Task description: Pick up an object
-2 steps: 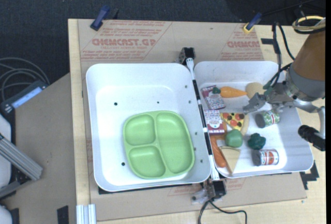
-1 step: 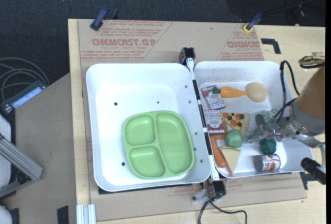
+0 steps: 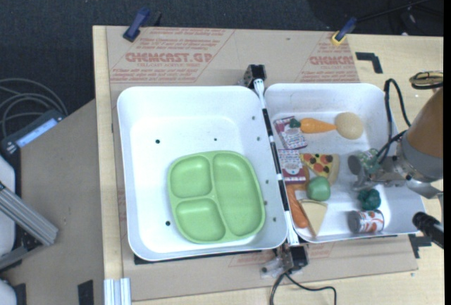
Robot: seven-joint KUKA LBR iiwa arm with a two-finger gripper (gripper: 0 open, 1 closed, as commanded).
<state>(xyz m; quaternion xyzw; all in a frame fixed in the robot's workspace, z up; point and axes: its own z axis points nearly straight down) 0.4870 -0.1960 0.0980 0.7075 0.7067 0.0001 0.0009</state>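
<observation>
Two white bins sat side by side. Farthest left of the gripper (image 3: 366, 171), the left bin (image 3: 141, 156) held a green divided plate (image 3: 215, 195). In the right bin (image 3: 331, 92), nearer on the gripper's left, lay a toy carrot (image 3: 317, 126), a pizza slice (image 3: 320, 164), a green ball (image 3: 318, 189) and a cheese wedge (image 3: 315, 215); a cream-coloured ball (image 3: 349, 125) lay beyond it. A dark green piece (image 3: 368, 197) sat just below the gripper, a small can (image 3: 366, 221) further below. Whether the gripper was apart or together I could not tell. Nothing appeared lifted; picking looked not yet done.
</observation>
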